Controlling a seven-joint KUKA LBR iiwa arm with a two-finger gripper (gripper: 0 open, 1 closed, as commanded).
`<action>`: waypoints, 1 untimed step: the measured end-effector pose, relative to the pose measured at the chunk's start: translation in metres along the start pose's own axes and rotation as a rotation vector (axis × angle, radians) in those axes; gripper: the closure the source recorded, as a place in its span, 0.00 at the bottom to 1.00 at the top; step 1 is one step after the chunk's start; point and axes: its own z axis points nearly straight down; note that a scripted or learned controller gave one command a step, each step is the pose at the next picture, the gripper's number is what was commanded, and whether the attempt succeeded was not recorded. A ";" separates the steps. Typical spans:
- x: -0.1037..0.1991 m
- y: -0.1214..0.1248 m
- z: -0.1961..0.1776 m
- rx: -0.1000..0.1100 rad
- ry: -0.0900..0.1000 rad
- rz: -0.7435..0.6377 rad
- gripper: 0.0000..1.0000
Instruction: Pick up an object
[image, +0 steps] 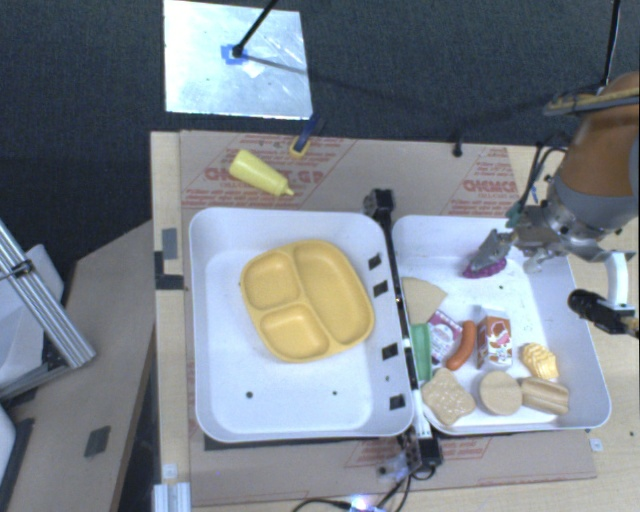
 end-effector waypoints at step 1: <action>0.000 0.003 -0.007 -0.013 -0.002 -0.002 0.00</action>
